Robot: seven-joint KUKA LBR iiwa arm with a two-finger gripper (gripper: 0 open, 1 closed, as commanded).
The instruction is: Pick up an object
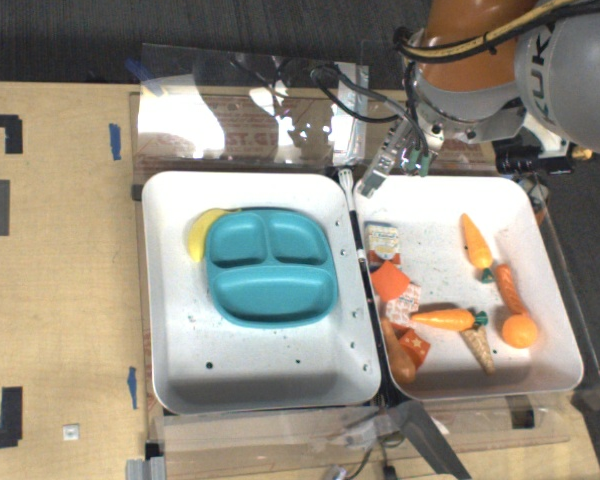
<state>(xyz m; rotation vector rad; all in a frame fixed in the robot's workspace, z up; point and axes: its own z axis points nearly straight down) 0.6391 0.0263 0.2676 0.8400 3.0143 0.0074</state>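
Gripper point(372, 180) above the right bin's point(550, 363) back-left corner, grip state unclear; carrot point(447, 319) lying well apart.

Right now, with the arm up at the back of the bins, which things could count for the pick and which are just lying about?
Could be picked:
- carrots and orange ball in the right bin
- packets by the divider
- teal divided plate in the left bin, over something yellow

Lying about:
- blue tape marks
- cardboard bench top

The gripper hovers at the right bin's back left corner.
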